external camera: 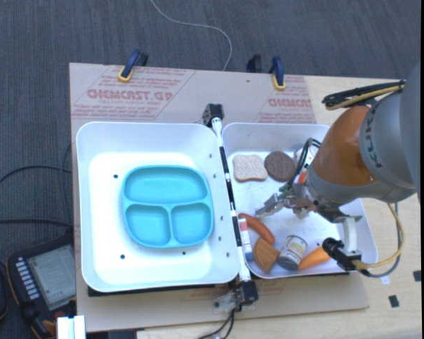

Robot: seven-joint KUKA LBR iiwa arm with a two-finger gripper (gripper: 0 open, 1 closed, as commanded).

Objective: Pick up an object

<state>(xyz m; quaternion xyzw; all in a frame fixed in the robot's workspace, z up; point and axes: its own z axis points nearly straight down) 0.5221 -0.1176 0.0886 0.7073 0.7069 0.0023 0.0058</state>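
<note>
While "CHEMCAST GP" marks the board (131,94), the end effector (281,202) hangs open, holding nothing.

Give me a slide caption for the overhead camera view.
Gripper hovers over the right bin of toy food; blue tray sits in the left bin.

You see dark grey carpet (49,27) around a cardboard-topped bench (162,94), clamps (131,63) on its far edge, a white cable (191,20) trailing.
</note>
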